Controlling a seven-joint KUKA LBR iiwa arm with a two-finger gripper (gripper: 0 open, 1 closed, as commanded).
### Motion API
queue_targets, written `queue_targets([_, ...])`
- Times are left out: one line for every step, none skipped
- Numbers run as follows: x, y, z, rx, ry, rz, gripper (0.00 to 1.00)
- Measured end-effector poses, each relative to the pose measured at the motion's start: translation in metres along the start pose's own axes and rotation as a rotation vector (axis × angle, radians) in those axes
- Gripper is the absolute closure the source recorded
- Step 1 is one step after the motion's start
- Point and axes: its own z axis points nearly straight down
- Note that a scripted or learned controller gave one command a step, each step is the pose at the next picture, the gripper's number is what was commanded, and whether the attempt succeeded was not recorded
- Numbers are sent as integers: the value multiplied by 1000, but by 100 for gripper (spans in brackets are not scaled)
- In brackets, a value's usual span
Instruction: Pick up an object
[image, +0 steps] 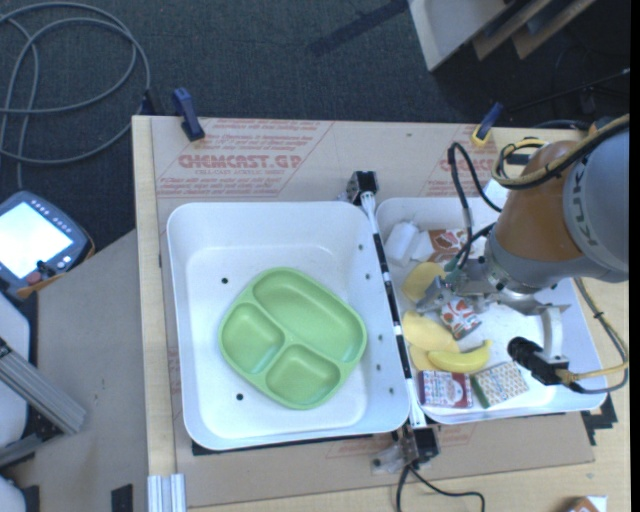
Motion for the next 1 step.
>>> queue_targets([0,1,-10,-3,-1,1,100])
